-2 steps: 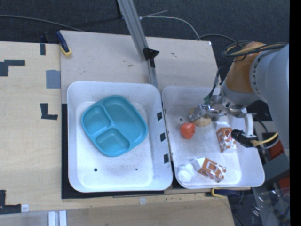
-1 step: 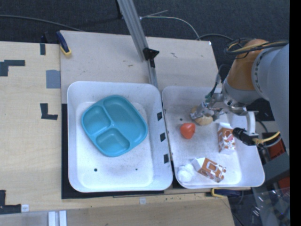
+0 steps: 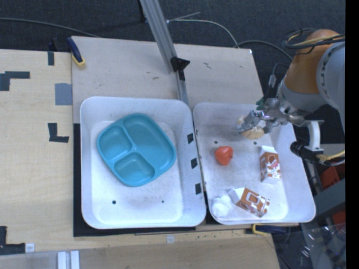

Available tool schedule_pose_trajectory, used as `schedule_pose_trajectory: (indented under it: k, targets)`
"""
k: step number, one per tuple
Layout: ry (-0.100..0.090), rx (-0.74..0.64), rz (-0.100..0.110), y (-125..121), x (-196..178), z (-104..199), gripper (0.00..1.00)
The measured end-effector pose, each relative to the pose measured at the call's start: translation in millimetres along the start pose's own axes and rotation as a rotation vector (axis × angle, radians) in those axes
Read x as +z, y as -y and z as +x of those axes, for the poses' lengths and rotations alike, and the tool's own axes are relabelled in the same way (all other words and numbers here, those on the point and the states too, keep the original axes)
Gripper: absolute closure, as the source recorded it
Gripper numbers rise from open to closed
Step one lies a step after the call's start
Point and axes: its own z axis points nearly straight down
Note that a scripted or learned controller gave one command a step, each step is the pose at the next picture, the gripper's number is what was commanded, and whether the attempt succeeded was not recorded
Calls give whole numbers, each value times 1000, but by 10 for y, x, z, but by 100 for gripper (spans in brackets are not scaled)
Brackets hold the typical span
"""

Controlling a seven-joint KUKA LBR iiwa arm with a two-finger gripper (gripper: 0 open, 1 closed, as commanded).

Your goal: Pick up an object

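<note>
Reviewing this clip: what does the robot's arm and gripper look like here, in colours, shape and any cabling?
The arm comes in from the view's right with rounded grey housing and a broad orange band above the wrist. A thin dark cable loops over the top of the orange section. The wrist narrows to a small metallic silver gripper made of angular, shiny parts, with a dark rod standing just behind it.

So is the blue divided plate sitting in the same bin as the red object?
No, the blue plate lies in the left bin, the red object in the right bin.
</note>
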Motion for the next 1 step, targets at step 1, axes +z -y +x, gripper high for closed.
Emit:
schedule_pose_trajectory:
  k: [1]
  targets:
    - [0, 0, 1, 26, -468, -71, 100]
